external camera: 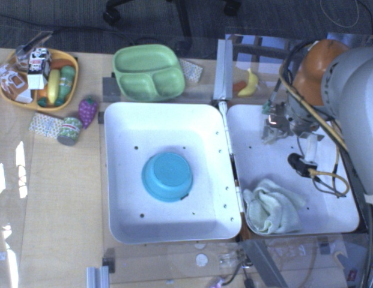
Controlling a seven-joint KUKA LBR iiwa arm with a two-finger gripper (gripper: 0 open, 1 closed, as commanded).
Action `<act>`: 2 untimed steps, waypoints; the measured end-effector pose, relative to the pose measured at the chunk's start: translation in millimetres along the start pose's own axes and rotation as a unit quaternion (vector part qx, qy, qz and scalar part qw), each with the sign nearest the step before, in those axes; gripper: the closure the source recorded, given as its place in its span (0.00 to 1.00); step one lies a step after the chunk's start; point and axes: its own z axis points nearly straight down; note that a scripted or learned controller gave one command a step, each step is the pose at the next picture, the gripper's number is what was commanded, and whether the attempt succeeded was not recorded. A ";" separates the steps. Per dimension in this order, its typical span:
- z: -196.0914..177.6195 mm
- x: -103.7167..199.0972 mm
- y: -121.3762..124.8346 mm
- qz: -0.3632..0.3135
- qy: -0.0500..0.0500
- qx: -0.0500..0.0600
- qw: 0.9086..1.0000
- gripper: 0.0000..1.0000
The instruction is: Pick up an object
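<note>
Pale green cloth (273,207), crumpled into a soft heap, is lying in the near left corner of the right bin (330,218), pressed against that bin's left wall; I am judging it the likeliest thing for me to lift, since it is the object lying in the bin I am reaching over. My gripper (276,125) is hanging over the far part of the same bin, well apart from the cloth, and I cannot tell how it is set, because cables and wrist hardware are crowding around it. Nothing is showing in its hold.

To do this well, I am thinking of travelling toward the near left corner while staying high, then descending straight onto the tallest fold of the heap instead of its thin edge, so there is bulk to pinch. The bin wall is sitting close on the cloth's left, so I am planning to keep clear of it, aiming slightly toward the bin's middle. A slow lift is mattering too, since a loose rag can slide out.

Further out, a blue bowl (167,176) is resting upside down in the left bin (126,221). Beyond the bins, a green divided tray (148,72) and a yellow basket of toy food (39,77) are sitting on the desk (48,191)
</note>
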 end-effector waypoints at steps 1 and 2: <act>-11.2 2.2 1.4 -0.002 0.001 -0.002 1.000 1.00; -85.6 65.9 10.6 0.042 0.000 -0.001 0.999 1.00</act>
